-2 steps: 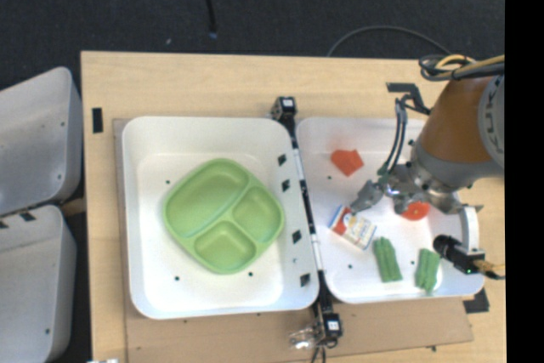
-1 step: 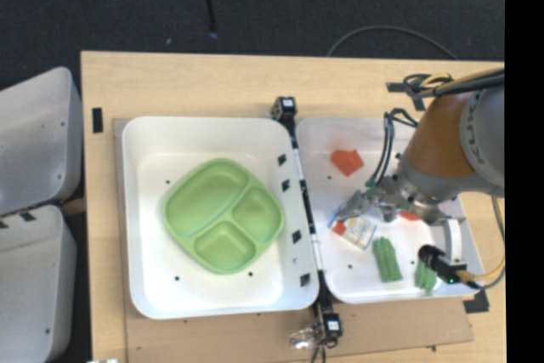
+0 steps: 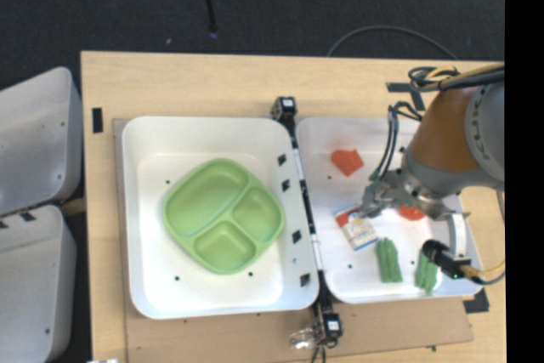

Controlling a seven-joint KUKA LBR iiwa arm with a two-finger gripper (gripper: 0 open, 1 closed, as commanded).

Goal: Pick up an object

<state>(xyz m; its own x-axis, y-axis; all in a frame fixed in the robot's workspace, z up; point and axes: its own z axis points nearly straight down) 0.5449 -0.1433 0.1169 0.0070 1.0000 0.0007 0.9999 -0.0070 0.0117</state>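
Our claw [image 3: 372, 204] sits low in the right bin [image 3: 327, 276], right of frame centre, just above a small blue-and-white packet [image 3: 362, 234]; we cannot tell its state. We see an orange block [image 3: 346, 161] toward the upper part of that bin and two green pieces [image 3: 389, 260] at lower right. Our left bin [image 3: 140, 285] holds a green divided plate [image 3: 223, 215].

- A pale wooden bench [image 3: 212, 85] stands over dark floor.
- Directly on it, two shallow white bins lie side by side, rims touching: the left bin [image 3: 144, 268] and the right bin [image 3: 319, 149].
- A black cable [image 3: 374, 34] loops near its far edge.
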